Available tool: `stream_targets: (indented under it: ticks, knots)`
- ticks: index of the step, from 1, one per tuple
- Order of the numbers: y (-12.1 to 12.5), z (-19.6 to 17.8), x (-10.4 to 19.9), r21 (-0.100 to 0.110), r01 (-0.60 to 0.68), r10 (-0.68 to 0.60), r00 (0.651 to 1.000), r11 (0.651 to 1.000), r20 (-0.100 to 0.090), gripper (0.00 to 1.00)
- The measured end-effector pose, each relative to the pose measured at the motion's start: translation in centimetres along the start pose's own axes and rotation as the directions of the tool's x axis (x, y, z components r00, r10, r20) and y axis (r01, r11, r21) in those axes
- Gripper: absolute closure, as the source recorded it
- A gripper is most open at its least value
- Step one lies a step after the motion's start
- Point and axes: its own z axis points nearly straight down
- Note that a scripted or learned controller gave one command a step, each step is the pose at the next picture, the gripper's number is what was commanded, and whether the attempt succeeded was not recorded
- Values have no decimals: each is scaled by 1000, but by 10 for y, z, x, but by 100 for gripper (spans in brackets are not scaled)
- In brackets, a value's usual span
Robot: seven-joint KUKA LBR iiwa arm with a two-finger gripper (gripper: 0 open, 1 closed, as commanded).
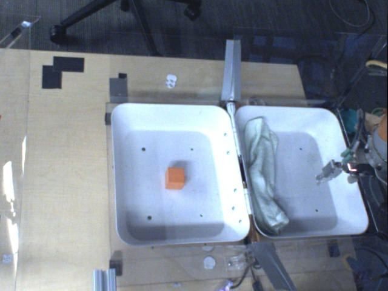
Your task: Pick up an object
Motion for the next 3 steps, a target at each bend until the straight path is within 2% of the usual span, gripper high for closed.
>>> stream_targets:
  ticks: [1,2,3]
  knots:
    - [50,89,-2,-6,64,-64,998,998,0,0]
    - [52,80,-1,-8,67,-67,998,998,0,100]
    - [82,-50,-3,-5,-18,18,1000,1000,2,100]
